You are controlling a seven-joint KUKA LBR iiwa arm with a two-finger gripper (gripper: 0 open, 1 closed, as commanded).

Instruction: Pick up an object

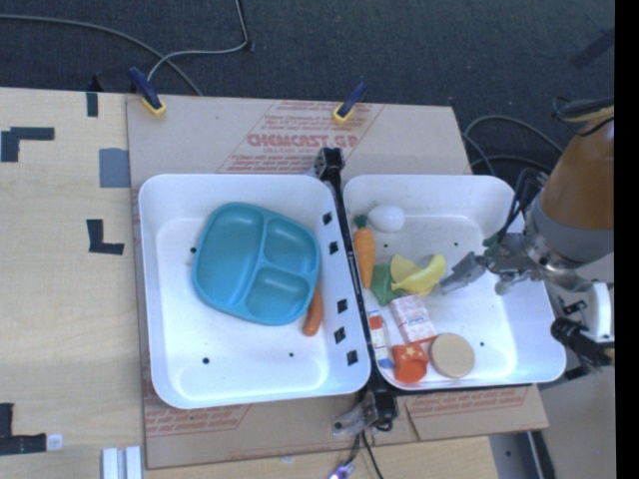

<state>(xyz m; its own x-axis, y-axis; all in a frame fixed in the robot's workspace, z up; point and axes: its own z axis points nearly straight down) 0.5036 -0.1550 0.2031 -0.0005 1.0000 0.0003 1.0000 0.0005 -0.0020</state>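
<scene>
White plastic walls the right bin (pixel 499 190), where a tan disc (pixel 451 355), a tomato (pixel 409 363) and a small carton (pixel 409 317) lie nearest. Beyond them, the gripper (pixel 461 270) hangs just right of the yellow banana (pixel 419 273). Whether its fingers are spread or pressed together, I cannot tell. Descending squarely over the banana, clear of the carrot (pixel 364 252), seems wisest.

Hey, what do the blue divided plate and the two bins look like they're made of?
Blue divided plate: probably molded plastic, matte, uniform color with soft rounded compartments. Left bin and right bin: likely smooth white plastic, faint sheen, rounded molded corners.
</scene>
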